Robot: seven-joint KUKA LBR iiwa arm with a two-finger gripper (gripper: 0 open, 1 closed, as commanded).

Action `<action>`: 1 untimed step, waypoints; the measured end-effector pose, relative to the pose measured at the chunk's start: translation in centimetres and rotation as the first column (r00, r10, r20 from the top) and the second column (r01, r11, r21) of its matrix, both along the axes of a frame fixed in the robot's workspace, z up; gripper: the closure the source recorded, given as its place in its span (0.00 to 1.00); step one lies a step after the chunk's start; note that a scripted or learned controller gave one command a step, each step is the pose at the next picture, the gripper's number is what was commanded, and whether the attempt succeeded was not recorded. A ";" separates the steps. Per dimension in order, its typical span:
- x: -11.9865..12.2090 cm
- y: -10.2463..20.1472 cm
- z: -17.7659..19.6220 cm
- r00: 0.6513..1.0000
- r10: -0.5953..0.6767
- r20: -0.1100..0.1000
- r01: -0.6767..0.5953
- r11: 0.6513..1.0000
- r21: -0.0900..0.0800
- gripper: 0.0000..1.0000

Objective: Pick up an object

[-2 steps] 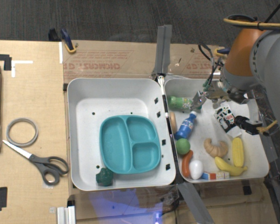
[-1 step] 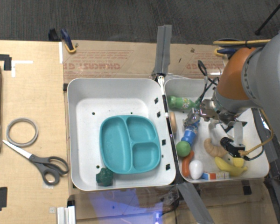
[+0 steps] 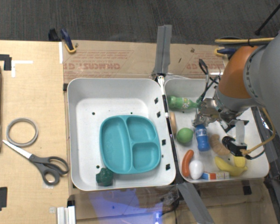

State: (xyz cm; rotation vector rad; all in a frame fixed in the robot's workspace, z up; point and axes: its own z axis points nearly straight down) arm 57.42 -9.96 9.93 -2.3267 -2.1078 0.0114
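Observation:
My gripper (image 3: 203,118) hangs low in the right bin (image 3: 259,171), under the grey arm with its orange band. It sits just above the top end of a blue bottle (image 3: 202,139), and whether it touches the bottle is unclear. A green ball (image 3: 185,135) lies left of the bottle. A green bottle (image 3: 181,102) lies at the bin's far left. Nearer the front are a red pepper-like piece (image 3: 187,159), a white egg (image 3: 196,169), a yellow banana (image 3: 230,164) and a small tube (image 3: 217,175).
The left bin (image 3: 84,125) holds a teal divided plate (image 3: 129,143) and a dark green lump (image 3: 104,177) at its front. Scissors (image 3: 42,162) and a tape ring (image 3: 22,131) lie on the bench to the left. A tan object (image 3: 219,145) lies right of the blue bottle.

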 end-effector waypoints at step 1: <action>0.3 6.1 9.2 1.000 -0.004 0.005 0.004 1.000 0.002 1.00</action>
